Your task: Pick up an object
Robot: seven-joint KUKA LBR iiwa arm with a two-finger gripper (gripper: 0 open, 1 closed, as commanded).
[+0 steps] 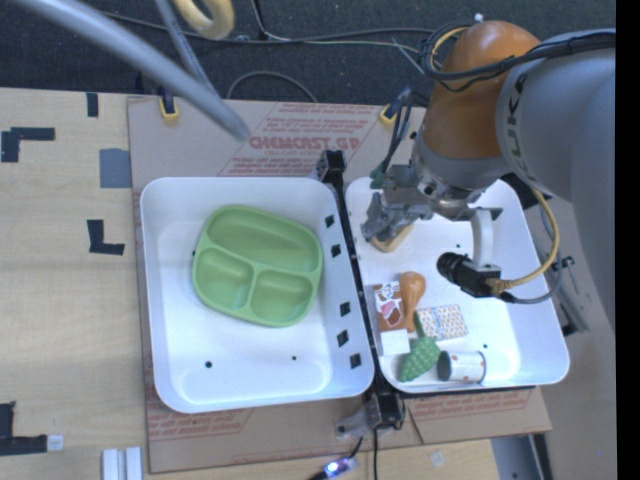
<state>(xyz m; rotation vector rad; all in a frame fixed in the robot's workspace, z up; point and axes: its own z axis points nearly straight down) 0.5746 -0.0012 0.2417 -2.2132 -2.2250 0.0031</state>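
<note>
The gripper (388, 223) hangs low over the right bin (520, 363), by the divider, with a tan block (398, 236) directly under its tips; whether they pinch it, I cannot tell. Other pickable items lie toward the bin's near edge.

My bench (60, 298) is pale wood with dark tape marks toward nine o'clock. A cardboard sheet (290, 138) lies on it. Dark carpet (330, 8) with black cables (300, 38) runs across twelve o'clock.
</note>
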